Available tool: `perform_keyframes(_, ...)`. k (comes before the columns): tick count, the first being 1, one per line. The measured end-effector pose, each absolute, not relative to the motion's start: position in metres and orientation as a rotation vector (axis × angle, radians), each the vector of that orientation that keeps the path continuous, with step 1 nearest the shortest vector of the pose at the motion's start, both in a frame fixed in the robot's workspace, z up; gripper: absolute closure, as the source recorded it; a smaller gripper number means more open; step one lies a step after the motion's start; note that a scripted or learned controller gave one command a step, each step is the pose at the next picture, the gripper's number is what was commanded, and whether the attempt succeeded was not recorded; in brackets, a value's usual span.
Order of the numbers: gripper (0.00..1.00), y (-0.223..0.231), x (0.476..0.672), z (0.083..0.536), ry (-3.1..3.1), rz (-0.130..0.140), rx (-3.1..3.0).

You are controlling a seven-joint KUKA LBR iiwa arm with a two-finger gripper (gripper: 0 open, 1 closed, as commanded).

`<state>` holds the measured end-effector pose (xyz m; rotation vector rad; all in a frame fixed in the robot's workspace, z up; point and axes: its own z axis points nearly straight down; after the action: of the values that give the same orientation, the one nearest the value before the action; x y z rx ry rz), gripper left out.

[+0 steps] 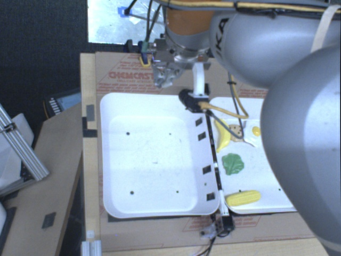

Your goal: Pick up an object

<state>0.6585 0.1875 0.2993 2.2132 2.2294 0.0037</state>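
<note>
From where I stand, the grey arm (277, 47) sweeps in from the right and covers much of the right bin (258, 172). Its gripper (165, 76) hangs over the printed cardboard sheet (125, 74), just beyond the far rim of the left bin (149, 159). It is above neither bin's floor, and nothing sits in its grasp that I can see. Whether the pincer is apart or together I cannot tell; it is a blur of metal from this angle.

The things to pick all lie in the right bin, well apart from the gripper. A yellow banana (224, 136) lies close to the divider between the bins, near the far end. Just beside it, toward the arm, is a small white piece with a yellow centre (255, 132), something like a toy fried egg, partly hidden. Nearer to me sits a green leafy piece (233, 164), apart from the banana. Closest to the near rim is a yellow corn cob (243, 198), lying on its side across the bin's corner
</note>
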Motion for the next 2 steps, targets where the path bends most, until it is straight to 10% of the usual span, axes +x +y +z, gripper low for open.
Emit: perform_keyframes(2, 1.0, 0.235, 0.648, 0.338, 2.228, 0.007, 2.212)
